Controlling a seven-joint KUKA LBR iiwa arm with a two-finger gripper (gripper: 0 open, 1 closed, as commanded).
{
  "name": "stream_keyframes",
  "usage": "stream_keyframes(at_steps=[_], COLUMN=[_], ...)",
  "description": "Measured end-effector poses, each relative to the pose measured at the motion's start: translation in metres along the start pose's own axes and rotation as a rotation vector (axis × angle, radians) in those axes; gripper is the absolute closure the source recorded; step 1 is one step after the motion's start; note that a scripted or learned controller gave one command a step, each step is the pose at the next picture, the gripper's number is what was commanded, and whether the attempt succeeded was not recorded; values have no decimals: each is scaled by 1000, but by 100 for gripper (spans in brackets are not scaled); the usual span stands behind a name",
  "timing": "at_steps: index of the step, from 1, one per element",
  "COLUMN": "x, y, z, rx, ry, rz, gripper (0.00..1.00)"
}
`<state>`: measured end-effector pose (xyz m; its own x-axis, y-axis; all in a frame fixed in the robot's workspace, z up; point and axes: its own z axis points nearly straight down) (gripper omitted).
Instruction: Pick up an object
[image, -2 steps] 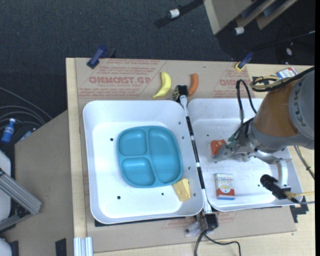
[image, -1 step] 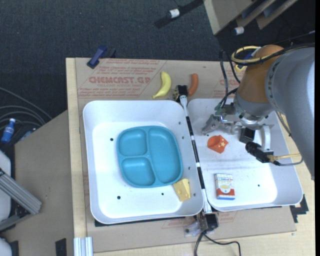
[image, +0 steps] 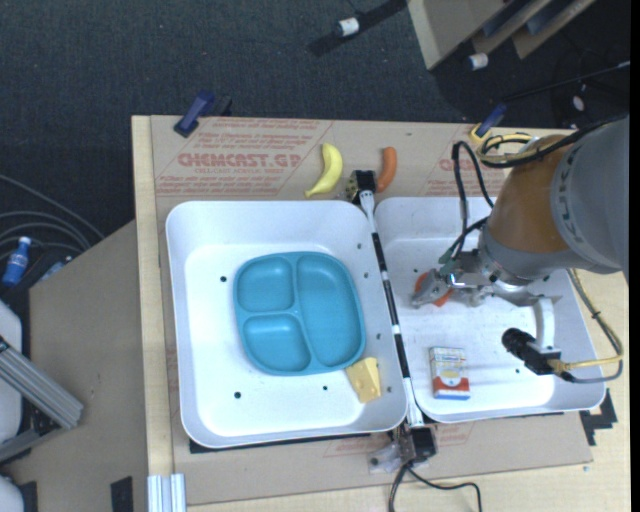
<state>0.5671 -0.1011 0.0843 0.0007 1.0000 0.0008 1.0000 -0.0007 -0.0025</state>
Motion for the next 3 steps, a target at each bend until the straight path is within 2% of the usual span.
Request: stream_keyframes(at_steps=[1, 2, 3], x=[0, 0, 1], y=[0, 0, 1], z=[-10, -10, -20], rx=[-1, -1, -2], ry=[0, 0, 0], rz=[1, 0, 1], gripper=[100, 0, 100])
